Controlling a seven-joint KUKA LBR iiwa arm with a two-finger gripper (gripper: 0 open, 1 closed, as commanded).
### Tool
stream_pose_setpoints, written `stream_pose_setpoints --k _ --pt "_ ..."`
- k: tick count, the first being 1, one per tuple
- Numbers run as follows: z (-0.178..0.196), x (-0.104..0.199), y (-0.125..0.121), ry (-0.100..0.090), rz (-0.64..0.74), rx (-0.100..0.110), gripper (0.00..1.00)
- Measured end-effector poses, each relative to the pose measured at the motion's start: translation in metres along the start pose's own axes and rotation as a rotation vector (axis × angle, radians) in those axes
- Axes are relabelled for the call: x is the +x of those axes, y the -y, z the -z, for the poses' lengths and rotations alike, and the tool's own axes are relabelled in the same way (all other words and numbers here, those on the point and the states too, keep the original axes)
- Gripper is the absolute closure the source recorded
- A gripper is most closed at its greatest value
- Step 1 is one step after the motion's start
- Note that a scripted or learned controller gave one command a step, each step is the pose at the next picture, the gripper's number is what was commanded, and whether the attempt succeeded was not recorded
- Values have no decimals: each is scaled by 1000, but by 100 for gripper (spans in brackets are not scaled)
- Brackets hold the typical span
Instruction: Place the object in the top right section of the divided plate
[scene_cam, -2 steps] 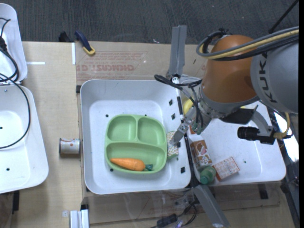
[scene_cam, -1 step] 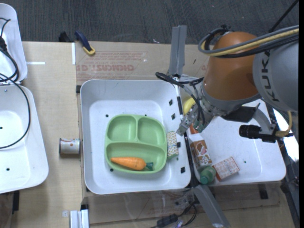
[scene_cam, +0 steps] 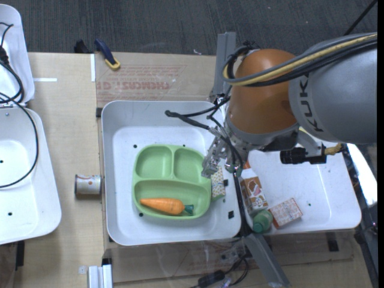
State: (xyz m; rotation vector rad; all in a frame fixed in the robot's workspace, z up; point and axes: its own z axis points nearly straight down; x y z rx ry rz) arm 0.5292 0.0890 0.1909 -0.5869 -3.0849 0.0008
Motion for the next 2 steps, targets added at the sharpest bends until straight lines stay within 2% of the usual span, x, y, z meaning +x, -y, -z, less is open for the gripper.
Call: stream_pose_setpoints --k 1,2 --pt "-39 62 -17 -1 197 0 100" --pt "142 41 -19 4 111 -1 100"
